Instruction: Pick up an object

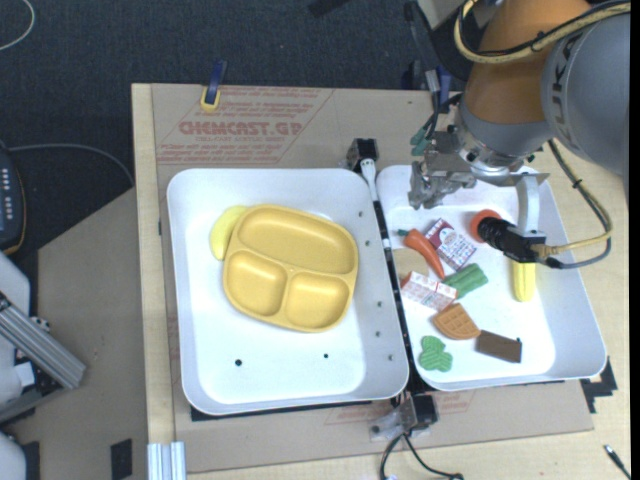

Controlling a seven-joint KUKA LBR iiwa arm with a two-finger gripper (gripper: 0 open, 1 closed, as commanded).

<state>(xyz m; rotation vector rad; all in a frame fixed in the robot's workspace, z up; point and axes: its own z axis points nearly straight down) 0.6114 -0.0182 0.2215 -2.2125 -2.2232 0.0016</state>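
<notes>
My gripper (428, 190) hangs over the back left part of the right bin (570, 353), above the bin floor, with nothing visible between its fingers. Just in front of it lie an orange carrot-like stick (425, 252) and a red-and-white packet (450, 242). Further forward are a second small packet (428, 289), a green piece (466, 279), a waffle-like brown piece (456, 322), a dark brown block (498, 346) and a green leafy piece (434, 354). A yellow banana-like piece (522, 278) lies to the right.
The left bin (190, 298) holds a yellow divided tray (290, 266) with a yellow piece (226, 230) tucked under its left edge. A red-orange item (487, 216) sits partly behind the robot's black fitting. Brown cardboard (250, 118) lies behind the bins.
</notes>
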